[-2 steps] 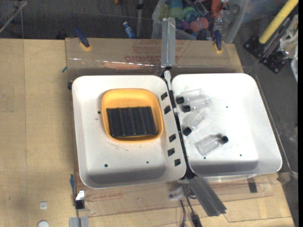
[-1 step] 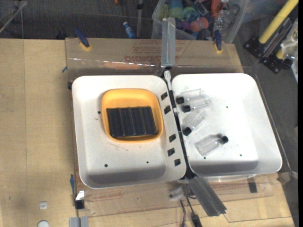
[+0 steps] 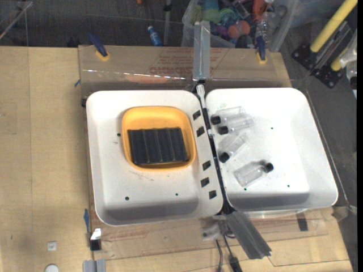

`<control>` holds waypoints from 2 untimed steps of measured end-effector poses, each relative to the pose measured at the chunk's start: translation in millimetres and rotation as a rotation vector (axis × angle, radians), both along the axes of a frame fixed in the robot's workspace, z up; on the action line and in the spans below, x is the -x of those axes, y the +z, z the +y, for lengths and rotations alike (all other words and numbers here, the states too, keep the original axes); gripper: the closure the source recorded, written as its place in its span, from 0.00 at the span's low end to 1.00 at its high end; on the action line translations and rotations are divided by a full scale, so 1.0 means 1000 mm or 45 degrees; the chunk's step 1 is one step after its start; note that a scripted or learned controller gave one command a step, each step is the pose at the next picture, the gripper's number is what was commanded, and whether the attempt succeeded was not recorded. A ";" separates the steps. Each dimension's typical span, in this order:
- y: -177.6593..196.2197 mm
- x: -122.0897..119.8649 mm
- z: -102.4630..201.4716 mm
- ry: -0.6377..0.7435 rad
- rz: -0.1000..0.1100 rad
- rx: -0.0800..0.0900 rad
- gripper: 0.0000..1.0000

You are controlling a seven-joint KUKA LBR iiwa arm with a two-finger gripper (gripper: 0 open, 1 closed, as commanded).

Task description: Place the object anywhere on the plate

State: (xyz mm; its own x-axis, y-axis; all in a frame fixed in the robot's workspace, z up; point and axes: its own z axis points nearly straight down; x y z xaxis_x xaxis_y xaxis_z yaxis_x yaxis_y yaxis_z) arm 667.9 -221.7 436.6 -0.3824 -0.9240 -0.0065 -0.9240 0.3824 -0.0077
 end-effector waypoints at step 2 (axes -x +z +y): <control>-0.001 0.000 0.003 1.032 0.001 0.007 1.00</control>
